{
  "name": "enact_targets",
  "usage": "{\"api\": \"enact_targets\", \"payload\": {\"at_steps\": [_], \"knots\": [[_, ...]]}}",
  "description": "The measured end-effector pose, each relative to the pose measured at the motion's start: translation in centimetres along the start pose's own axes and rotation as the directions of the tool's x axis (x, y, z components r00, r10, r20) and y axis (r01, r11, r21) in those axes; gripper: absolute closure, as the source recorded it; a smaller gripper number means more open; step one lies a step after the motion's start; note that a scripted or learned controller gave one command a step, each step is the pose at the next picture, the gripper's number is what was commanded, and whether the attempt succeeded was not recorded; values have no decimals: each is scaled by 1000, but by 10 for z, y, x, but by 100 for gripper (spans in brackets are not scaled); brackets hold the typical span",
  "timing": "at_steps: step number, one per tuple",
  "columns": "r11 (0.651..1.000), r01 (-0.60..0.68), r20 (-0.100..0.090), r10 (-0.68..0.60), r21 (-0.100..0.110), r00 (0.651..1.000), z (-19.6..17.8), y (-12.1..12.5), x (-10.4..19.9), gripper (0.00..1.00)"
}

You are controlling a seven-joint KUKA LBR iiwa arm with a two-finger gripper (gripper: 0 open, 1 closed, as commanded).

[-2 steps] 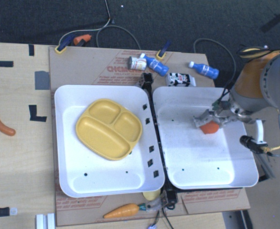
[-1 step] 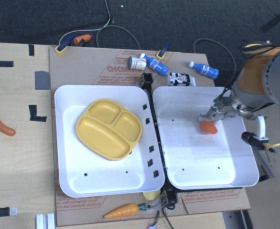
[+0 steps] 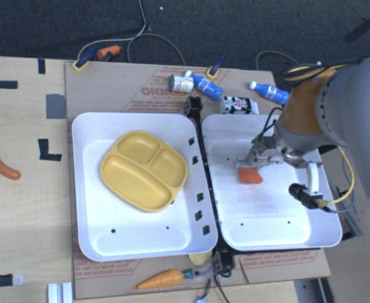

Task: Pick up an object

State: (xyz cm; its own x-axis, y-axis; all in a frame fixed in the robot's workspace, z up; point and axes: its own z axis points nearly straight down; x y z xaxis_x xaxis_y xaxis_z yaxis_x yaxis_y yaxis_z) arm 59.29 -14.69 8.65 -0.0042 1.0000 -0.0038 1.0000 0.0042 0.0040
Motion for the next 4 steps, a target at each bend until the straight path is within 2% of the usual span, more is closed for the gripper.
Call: {"api": "enact_targets", "payload": {"at_steps": [1,2,3,4], "knots": [[1000,-5,-1,5,-5,1000,-2,-47,13,100],[1000,-1,-5,1,-3,1000,-1,-46,15,0],[1000,-4,1,4,-7,1000,-2,-91,39,0],[1000,-6,4,6,-7,1000,-12,-90,37,100]]}}
